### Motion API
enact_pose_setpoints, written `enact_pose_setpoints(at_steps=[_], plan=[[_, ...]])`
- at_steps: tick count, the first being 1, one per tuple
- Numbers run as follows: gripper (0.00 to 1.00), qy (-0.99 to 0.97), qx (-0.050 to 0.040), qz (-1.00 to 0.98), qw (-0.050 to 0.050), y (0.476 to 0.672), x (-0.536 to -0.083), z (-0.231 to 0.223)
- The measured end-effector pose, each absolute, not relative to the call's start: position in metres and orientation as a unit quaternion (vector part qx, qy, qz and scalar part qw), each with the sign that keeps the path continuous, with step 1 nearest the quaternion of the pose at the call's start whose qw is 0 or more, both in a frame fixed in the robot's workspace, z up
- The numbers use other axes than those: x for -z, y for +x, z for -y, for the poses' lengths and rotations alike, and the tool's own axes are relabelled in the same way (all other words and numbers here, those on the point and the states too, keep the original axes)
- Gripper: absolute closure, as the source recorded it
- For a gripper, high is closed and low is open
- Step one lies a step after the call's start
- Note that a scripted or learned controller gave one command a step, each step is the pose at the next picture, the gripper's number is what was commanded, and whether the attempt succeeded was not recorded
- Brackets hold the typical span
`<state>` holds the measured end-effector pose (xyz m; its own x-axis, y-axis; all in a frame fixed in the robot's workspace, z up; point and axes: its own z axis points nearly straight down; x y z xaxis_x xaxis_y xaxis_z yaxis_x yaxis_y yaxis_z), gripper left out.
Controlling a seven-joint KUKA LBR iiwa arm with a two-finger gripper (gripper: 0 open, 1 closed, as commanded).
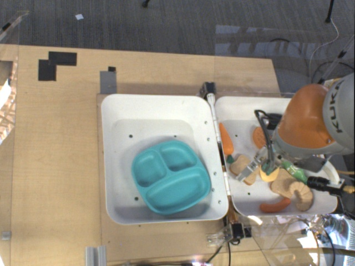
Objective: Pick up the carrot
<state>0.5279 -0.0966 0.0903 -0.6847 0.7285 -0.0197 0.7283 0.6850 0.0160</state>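
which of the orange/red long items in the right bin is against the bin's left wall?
The carrot: orange, tapered, lying lengthwise along the right bin's left wall. The other long item, the reddish sausage-like piece, lies near the front edge.

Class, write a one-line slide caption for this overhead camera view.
The gripper hovers over toy food in the right bin, near the carrot; a teal plate sits in the left bin.

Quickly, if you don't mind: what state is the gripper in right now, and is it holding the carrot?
Gripper: finger state cannot be told; it sits low in the right bin among the toy food. The carrot lies apart by the left wall, not held.
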Motion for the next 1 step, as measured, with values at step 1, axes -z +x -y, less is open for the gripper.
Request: enact_pose_setpoints(at_steps=[1], plan=[[1.00, 0.398, -0.0059, -0.917, 0.014, 0.5303, -0.1020, 0.0945]])
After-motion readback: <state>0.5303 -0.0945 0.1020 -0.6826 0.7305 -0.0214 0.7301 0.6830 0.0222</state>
